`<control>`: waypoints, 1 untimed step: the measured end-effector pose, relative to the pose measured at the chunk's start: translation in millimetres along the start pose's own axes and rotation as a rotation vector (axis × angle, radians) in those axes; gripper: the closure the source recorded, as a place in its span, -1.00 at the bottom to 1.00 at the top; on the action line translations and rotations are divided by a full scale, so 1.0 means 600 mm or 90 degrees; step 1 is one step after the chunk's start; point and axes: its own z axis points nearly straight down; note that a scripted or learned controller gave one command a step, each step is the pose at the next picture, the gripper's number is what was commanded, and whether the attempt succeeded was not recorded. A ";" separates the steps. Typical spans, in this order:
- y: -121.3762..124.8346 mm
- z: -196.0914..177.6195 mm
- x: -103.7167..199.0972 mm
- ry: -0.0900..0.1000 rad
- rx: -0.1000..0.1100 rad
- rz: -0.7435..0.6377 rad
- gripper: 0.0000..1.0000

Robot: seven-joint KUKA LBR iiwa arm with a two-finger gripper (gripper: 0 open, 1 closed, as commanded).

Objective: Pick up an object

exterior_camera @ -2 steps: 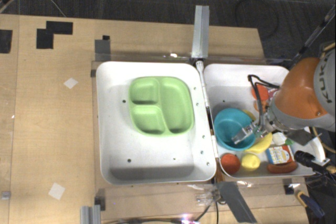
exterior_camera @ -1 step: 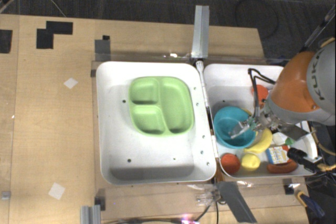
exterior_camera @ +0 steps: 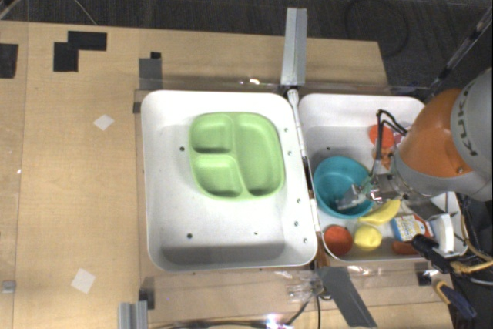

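Toward the right side of the frame, two shallow white bins sit side by side on a pale wooden bench. Filling much of the left bin (exterior_camera: 166, 166) is a light green divided plate (exterior_camera: 235, 154) with three compartments. Holding the clutter is the right bin (exterior_camera: 339, 119): a teal bowl (exterior_camera: 337, 182) near its middle, a yellow banana (exterior_camera: 383, 211) just right of the bowl, a red round fruit (exterior_camera: 337, 239) and a yellow lemon-like fruit (exterior_camera: 369, 237) along the lower edge, and a small printed packet (exterior_camera: 406, 228) beside them.

Reaching in from the right edge is the grey arm with its orange band. Its gripper (exterior_camera: 357, 198) hangs low over the bowl's right rim, close to the banana; whether its grasp is spread or closed cannot be told from this angle, and nothing is plainly seen held.

Judging by position, the bowl or the banana is the likely object. The bowl looks like light, stiff plastic with a smooth, possibly slippery wall; pinching across its thin rim should hold best. The banana appears light and curved, and is best gripped across its middle, where it is narrowest to span.
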 end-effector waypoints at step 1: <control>0.005 -0.024 -0.013 -0.012 -0.010 0.000 1.00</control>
